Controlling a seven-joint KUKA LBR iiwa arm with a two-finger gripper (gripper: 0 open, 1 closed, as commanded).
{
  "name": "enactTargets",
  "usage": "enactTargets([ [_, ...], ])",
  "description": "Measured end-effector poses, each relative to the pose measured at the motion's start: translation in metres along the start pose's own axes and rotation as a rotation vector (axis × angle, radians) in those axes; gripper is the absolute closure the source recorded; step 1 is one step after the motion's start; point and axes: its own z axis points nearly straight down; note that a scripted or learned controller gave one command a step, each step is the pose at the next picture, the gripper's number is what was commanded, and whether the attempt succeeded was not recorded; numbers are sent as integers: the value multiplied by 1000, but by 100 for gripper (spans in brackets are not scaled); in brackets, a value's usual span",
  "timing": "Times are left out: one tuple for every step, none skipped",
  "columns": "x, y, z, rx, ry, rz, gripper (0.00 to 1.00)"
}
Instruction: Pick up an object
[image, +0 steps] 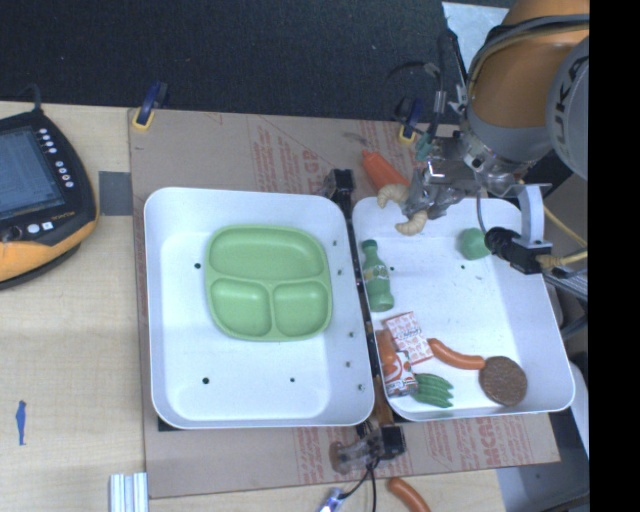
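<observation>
My gripper (429, 203) hangs over the back left corner of the right bin (545, 320). A pale beige curved object (410, 220) sits between its fingers, and they look shut on it. Other items lie in the same bin: a green bottle (377, 275) by the left wall, a small green block (472, 243), a red and white packet (403, 350), a sausage (456, 354), a brown round disc (502, 380) and a green bean pod (432, 388).
The left bin (180, 390) holds a green divided plate (270, 282). An orange carrot (378, 168) lies behind the right bin on the bench. A teach pendant (40, 190) rests at the far left. Another orange piece (408, 492) lies in front of the bins.
</observation>
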Motion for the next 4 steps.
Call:
enactTargets([
  [44, 7, 23, 2, -1, -3, 100],
  [87, -15, 40, 1, -2, -4, 100],
  [29, -29, 53, 1, -3, -2, 100],
  [76, -64, 53, 1, -2, -4, 100],
])
